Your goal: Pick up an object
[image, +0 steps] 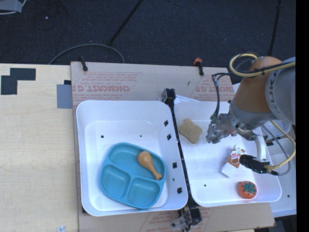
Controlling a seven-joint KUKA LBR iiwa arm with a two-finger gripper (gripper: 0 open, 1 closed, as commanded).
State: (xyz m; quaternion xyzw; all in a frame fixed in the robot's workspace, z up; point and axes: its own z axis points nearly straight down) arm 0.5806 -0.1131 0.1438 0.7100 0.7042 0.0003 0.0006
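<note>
1. The end effector (215, 132) hovers in the right bin (207, 197); whether it is parted or closed, I cannot tell.
2. The tan sponge (190, 130) lies at its nine o'clock, near, long axis running ten-to-four.

A robotics lab: a wooden desk (34, 144) carried two white bins (89, 124) on clamped cardboard (111, 83), with loose cables (87, 47) trailing over dark carpet (203, 23) at twelve o'clock.
</note>
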